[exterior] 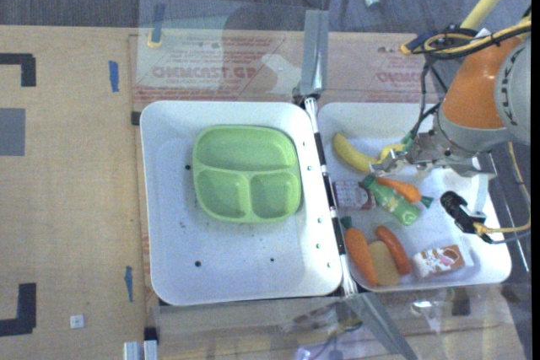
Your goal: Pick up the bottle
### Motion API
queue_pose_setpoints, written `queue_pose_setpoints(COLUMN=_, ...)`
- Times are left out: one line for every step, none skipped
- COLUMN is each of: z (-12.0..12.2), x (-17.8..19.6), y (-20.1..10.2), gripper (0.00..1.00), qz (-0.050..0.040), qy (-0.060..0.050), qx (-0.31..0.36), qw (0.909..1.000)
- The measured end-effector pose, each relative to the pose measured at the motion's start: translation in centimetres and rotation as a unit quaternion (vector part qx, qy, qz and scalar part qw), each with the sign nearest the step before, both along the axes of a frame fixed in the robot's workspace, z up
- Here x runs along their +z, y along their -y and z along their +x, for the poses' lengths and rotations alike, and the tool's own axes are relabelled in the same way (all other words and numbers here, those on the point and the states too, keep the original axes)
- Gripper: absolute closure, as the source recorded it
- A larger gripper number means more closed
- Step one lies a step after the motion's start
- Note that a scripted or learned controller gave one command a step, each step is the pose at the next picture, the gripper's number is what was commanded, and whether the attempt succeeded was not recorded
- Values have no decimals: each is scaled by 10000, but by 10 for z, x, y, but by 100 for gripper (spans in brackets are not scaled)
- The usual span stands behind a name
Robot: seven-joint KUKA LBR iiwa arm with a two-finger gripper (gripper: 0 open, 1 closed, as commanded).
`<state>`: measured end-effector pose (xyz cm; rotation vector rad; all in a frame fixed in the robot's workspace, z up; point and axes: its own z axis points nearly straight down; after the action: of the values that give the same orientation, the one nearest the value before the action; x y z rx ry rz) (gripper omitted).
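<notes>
Grey arm [513,88] with an orange band — yellow and black cables looping over it.

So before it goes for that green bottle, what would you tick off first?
1. Bottle in the right bin: ok.
2. Bottle lying free of clutter: not ok, a carrot lies across it.
3. Gripper over the bottle: not ok, it sits nearer the banana.
4. Fingers open: cannot tell.
5. Bottle between the fingers: not ok, it lies in the bin.
6. Green plate out of the way: ok, it is in the left bin.
</notes>
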<state>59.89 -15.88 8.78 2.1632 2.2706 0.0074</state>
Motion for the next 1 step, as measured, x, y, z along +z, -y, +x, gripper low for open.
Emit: queue_pose_setpoints(z=-74, x=0, y=-10, gripper=0, qz=-5, qy=0, qx=357, qw=9994)
